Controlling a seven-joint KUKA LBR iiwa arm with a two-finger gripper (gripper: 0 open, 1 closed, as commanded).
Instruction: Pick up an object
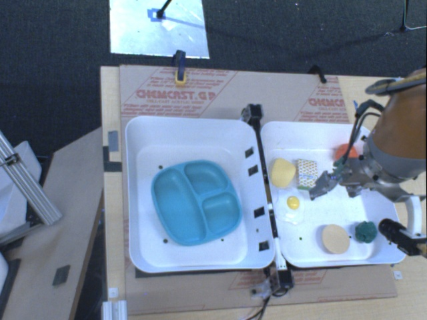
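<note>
Gripper (pixel 320 185) sits low over the right bin (pixel 313 131), reaching in from 3 o'clock, tip pointing toward 8 o'clock. Fingers read as a dark grey wedge; can't tell how far apart they are, and nothing visible between them, so no hold confirmed. Arm (pixel 400 129) behind it: grey wrist, orange band above, covering the bin's 3 o'clock side. Nearest object is a patterned card-like box (pixel 307 173), just beside the gripper tip at its 11 o'clock; contact unclear. At the box's 9 o'clock, touching or nearly touching it, a yellow lemon-shaped piece (pixel 283 172). At 7 o'clock from the gripper tip, a fried egg toy (pixel 293 204), white with yellow yolk, lying flat and apart from the rest. At 5 o'clock from the tip, a tan round disc (pixel 335 239) flat on the bin floor, and just beside it at its 3 o'clock a dark green lumpy item (pixel 365 231). An orange-red object (pixel 345 152) shows at 1 o'clock from the tip, partly hidden by the wrist. Left bin (pixel 193 129) holds a blue divided tray (pixel 196 201), three compartments, roughly centred, slightly rotated. Black clips (pixel 253 171) run along the seam between the bins. Both bins sit on a cardboard sheet (pixel 220 89) printed with red lettering.
</note>
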